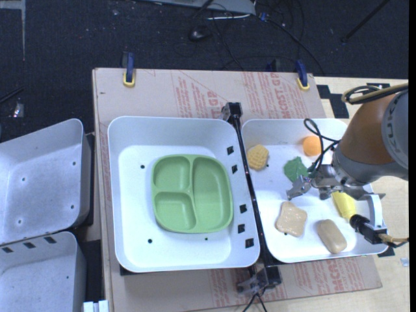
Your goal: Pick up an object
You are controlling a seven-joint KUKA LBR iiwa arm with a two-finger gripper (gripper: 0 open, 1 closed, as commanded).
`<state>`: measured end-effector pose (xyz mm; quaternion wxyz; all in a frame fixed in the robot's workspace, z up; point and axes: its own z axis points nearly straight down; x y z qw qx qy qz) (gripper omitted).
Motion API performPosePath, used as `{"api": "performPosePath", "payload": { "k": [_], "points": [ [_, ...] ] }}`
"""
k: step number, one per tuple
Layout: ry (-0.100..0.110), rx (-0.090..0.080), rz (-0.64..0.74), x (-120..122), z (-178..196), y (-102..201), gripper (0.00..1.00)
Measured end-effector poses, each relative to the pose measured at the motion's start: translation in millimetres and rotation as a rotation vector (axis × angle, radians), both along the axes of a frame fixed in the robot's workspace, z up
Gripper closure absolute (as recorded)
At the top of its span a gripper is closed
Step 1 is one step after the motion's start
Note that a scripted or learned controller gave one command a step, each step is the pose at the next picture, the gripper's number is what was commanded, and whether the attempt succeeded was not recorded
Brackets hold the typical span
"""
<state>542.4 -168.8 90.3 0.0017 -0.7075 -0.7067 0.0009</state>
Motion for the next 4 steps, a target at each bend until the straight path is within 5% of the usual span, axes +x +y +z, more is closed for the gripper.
{"api": "performPosePath", "payload": {
  "k": [1,4],
  "points": [
    [-0.004,-0.001,-0.001,1,12,0,1.0],
    [-0.009,-0.003,0.004,11,150,1,1.0]
  ]
}}
